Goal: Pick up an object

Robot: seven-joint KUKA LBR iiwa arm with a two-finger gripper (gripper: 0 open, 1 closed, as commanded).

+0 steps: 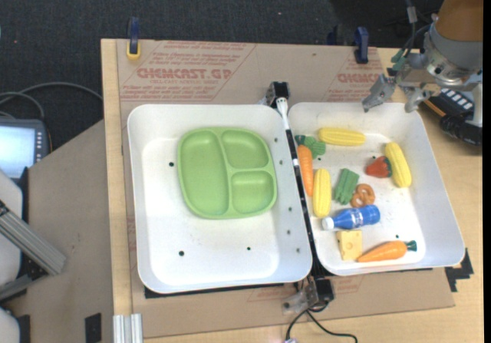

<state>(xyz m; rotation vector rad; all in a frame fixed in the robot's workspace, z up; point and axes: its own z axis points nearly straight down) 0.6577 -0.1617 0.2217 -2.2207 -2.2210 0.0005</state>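
The hand (393, 96) hangs open and holds nothing, above the far rim of the right bin (437, 180). In that bin lie three corn cobs (342, 136), two carrots (306, 168), a blue bottle (353, 218), a pretzel (364, 195), a cheese wedge (350, 244) and a strawberry (378, 167). The left bin (153, 242) holds a green tray (227, 172).

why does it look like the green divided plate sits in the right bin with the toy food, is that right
Not quite. The camera view shows the green divided plate in the left bin; the toy food, such as the blue bottle, lies in the right bin.
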